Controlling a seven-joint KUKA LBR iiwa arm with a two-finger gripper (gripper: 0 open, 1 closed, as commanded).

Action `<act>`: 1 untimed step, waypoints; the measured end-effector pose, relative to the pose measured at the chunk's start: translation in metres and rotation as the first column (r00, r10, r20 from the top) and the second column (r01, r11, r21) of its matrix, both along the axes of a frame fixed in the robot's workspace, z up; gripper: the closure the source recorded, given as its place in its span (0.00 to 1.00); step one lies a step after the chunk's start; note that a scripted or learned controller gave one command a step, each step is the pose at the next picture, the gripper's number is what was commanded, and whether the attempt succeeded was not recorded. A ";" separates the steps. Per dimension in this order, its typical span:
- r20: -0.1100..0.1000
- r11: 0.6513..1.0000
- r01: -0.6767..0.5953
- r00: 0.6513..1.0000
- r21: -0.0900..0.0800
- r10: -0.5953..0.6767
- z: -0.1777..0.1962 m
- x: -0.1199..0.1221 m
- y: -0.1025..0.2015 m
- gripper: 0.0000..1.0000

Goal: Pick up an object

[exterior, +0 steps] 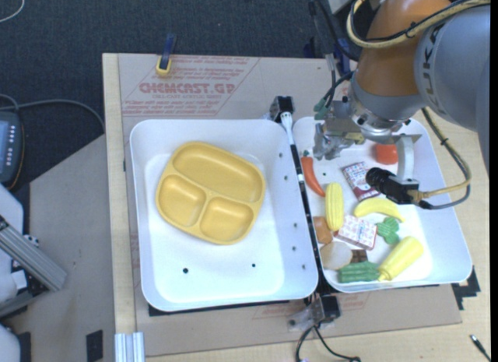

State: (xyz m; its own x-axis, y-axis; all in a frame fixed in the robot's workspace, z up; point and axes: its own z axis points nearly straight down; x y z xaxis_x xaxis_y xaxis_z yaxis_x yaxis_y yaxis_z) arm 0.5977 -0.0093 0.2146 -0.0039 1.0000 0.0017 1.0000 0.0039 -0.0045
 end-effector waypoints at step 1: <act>0.007 1.000 0.002 1.000 -0.001 -0.002 0.009 0.006 0.011 1.00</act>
